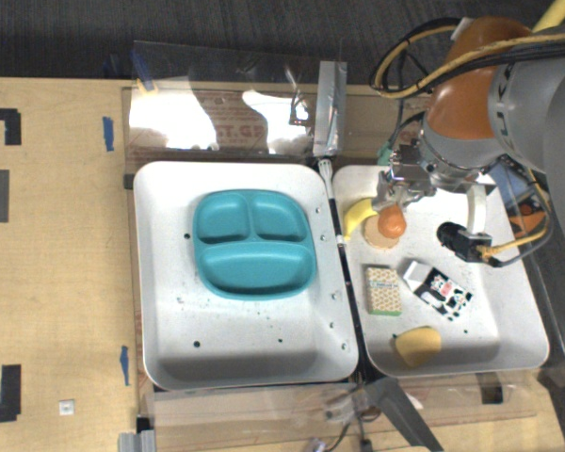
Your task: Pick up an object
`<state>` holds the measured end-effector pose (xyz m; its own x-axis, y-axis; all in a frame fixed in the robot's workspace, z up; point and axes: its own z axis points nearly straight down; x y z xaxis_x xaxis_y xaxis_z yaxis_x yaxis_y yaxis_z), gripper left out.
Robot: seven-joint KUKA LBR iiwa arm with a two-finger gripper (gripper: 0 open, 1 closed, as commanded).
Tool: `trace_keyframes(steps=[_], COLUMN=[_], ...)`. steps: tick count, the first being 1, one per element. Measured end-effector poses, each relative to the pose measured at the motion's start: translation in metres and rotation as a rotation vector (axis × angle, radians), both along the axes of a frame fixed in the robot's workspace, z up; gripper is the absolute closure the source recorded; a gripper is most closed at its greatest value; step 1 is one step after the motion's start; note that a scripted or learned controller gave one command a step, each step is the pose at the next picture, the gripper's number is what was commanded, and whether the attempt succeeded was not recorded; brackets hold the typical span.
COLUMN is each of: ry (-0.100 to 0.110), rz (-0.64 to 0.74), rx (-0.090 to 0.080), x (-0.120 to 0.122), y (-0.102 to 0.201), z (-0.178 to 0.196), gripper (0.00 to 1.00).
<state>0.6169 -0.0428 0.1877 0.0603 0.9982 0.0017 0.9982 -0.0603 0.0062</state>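
The big grey robot arm with an orange band (471,92) reaches over the right white bin (518,332). A teal plastic tray with three parts (254,243) lies in the left white bin (169,318). The jaws hang just above a small round orange ball (391,222) beside a yellow banana-shaped toy (358,217). I cannot tell how the jaws stand.

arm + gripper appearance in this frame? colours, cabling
Grey arm with a rounded orange band above the wrist. Yellow and black cables loop over it. The gripper is silver-grey metal, with a black part and more yellow cable beside it.
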Motion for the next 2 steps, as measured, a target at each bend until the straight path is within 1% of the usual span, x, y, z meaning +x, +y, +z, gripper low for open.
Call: trace_keyframes(steps=[1,2], ry=[0.004,0.008], rz=[0.179,0.123], rx=[-0.002,-0.001], x=[0.006,-0.034], y=[0.018,0.025], z=[-0.003,-0.003], gripper=[1.0,1.0])
